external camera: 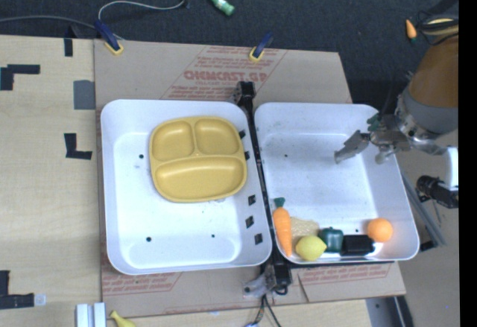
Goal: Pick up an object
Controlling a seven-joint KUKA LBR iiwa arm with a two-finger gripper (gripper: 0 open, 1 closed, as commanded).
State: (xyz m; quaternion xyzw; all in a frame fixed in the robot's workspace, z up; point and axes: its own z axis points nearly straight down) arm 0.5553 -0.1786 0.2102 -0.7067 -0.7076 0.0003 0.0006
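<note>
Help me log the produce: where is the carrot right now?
In the camera view, the carrot lies in the right bin, at its near left corner against the divider, touching the lemon.

Gripper (365, 147) over right bin (313, 169) — carrot (282, 230), lemon (311, 247), orange (380, 230) along its near edge

one fixed camera above the bench, looking down at a slant, both bins (112, 191) in frame
</note>
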